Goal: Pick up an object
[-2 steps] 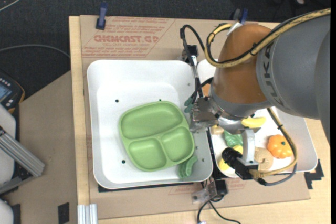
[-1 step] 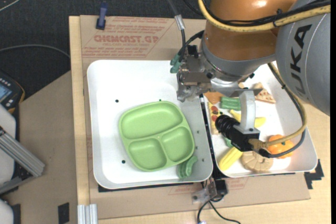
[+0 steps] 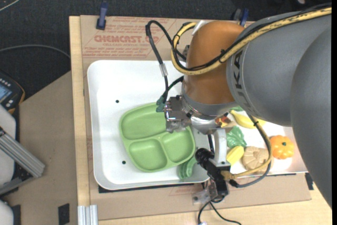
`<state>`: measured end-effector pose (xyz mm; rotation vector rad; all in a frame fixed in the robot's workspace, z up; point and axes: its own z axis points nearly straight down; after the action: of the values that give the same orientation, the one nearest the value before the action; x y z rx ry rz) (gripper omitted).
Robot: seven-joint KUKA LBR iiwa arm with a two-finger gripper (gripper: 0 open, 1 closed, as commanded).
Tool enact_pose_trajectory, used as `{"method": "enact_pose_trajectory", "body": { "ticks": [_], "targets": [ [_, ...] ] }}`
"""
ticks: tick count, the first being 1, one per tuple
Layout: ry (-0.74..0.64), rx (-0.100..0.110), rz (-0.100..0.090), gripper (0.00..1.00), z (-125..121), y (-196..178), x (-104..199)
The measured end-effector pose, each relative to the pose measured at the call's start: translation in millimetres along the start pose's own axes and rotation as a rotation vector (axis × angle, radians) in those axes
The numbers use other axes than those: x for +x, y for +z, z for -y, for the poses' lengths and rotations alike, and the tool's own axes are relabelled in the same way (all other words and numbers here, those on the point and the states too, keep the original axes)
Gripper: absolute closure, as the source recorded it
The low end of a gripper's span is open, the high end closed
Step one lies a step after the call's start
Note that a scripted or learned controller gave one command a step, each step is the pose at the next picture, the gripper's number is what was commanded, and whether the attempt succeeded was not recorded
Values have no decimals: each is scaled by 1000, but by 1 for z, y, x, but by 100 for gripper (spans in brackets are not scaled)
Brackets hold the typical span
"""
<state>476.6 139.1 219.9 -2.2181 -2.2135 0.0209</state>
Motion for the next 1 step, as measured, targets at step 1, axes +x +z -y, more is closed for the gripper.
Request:
{"method": "enact_pose_trajectory", "body": {
  "ticks": [1],
  "targets": [
    [-12, -19, -8, 100, -1, -43, 85]
  ]
}}
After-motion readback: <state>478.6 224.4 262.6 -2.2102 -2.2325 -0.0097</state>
